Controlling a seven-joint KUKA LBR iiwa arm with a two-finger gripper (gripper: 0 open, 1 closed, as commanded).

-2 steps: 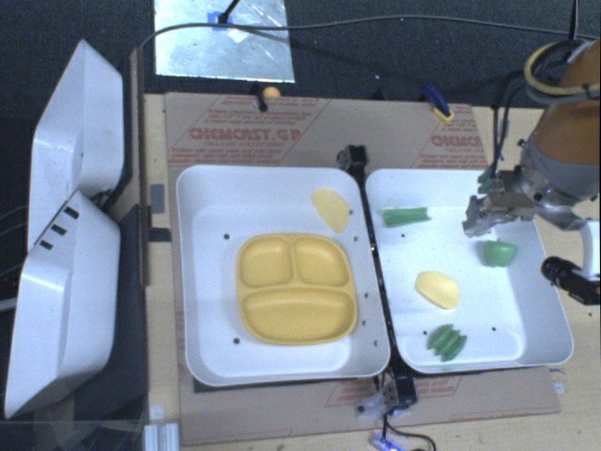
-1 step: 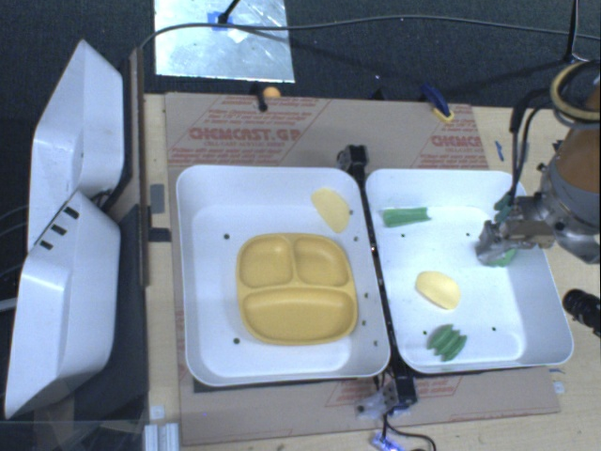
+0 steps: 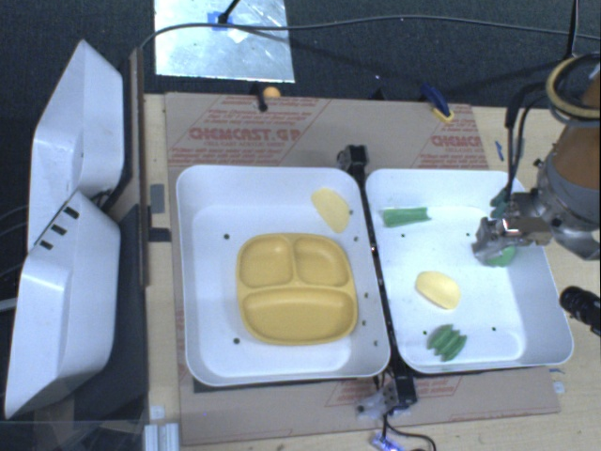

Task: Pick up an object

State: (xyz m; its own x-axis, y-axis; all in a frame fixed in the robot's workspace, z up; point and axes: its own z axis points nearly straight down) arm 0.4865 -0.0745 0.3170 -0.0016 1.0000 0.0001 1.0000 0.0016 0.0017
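gripper (image 3: 495, 241) low at right bin's (image 3: 545, 346) right side, directly over a green piece (image 3: 502, 256); can't tell finger state. Piece sits just below the tips, partly hidden.

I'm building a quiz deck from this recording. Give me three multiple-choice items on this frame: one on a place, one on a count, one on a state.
1. Where does the yellow divided tray lie?
A. left bin
B. right bin
C. on the cardboard outside the bins

2. How many pale yellow oval pieces show in the two bins?
A. one
B. two
C. four

3. Where is the claw?
A. over the left bin's middle
B. outside both bins
C. low at the right bin's right side, at a green piece

Answers:
1. A, it fills the middle of the left bin.
2. B, one lies near the left bin's upper right corner, one in the right bin.
3. C, it sits right over that green piece.
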